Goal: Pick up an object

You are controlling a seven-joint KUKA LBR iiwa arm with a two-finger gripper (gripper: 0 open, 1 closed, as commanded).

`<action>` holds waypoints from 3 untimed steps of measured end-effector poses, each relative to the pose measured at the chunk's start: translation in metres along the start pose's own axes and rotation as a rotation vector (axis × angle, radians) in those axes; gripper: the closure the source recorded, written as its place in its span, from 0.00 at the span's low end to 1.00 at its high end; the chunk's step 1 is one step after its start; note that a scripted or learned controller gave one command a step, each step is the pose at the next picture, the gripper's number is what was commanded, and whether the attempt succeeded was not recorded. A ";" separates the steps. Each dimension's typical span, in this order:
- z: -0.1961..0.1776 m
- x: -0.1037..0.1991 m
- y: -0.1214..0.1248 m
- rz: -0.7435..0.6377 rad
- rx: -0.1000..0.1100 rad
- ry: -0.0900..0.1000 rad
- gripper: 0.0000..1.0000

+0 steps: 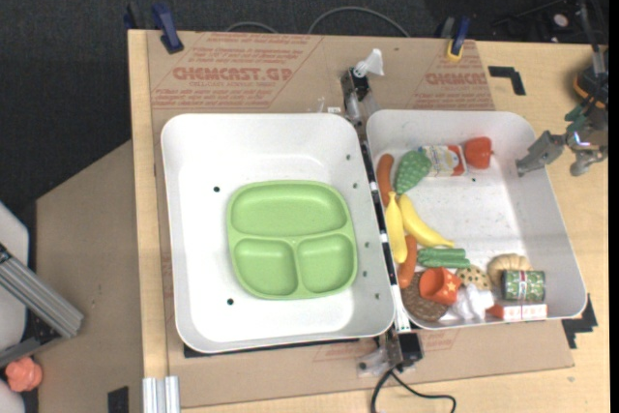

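The right bin [503,208] holds several toy foods along its left and front sides. Among them are a yellow banana [411,222], a green leafy piece [413,167], a red tomato-like piece [478,151], a green can [523,284] and a bread roll [508,263]. My gripper [563,157] hangs at the bin's far right rim, well away from the food. It is open, with nothing between its fingers. The orange band of the arm shows at the frame's right edge.
The left bin [193,208] holds a green divided plate [290,239]. A red cup [437,285], a brown disc [421,307] and a red-and-white box [522,311] crowd the right bin's front. A clamp [358,87] stands between the bins at the back.
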State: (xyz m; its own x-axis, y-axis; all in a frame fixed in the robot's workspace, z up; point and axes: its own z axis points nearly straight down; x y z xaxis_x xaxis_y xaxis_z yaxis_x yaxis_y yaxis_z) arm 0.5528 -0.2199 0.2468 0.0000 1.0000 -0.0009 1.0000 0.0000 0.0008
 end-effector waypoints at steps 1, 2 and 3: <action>0.062 0.067 0.078 -0.009 -0.002 0.001 0.00; 0.164 0.019 0.115 0.003 -0.002 0.004 0.00; 0.145 0.018 0.118 -0.002 -0.014 -0.007 1.00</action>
State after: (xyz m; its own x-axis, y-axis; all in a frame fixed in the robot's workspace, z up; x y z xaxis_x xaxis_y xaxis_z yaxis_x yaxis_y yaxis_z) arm 0.6706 -0.2019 0.1019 -0.0020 1.0000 -0.0075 0.9999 0.0021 0.0150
